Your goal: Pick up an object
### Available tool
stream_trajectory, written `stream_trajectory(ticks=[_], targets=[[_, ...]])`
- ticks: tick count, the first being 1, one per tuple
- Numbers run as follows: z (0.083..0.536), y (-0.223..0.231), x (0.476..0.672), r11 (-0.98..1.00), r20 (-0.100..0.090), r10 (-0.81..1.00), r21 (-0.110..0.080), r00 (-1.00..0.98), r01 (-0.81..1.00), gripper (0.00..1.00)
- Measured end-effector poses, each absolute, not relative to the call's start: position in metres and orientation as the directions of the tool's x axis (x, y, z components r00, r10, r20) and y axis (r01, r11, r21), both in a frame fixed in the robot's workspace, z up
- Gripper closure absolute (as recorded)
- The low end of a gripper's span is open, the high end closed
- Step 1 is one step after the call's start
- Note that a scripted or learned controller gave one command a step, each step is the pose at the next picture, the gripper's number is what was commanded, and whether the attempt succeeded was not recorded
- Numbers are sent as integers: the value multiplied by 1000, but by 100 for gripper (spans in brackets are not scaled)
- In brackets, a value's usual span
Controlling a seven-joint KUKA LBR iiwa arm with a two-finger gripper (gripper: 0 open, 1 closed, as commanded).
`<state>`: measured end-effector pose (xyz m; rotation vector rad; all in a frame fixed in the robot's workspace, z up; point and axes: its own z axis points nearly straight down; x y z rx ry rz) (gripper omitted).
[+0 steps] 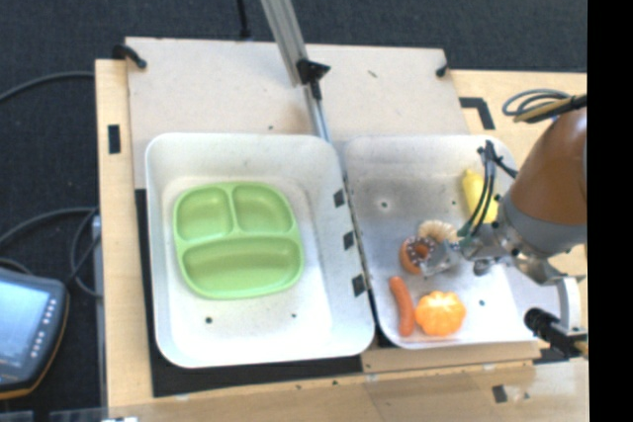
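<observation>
Two shallow white bins sit side by side on the surface. The left bin [168, 331] holds one green plastic plate with three sections [237, 239]. The right bin [396, 168] holds four things: one round orange fruit [439, 313] and one orange carrot [403, 305] by its near edge, one yellow banana [478, 195] by its right edge, and one small brown-and-white toy [423, 248] in the middle. The pincer [457, 252] is right beside that toy; I cannot tell whether it is open or closed.
</observation>
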<state>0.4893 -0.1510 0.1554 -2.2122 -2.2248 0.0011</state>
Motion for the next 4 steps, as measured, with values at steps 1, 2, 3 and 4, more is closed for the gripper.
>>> stream_trajectory(ticks=[1,2,3,4], targets=[[203,-77,492,10,2,1000,6,-10,1000,0],[201,-1,491,10,3,1000,2,-10,1000,0],[212,-78,498,-5,-4,1000,3,5,1000,0],[200,1,490,9,3,1000,0,-9,1000,0]])
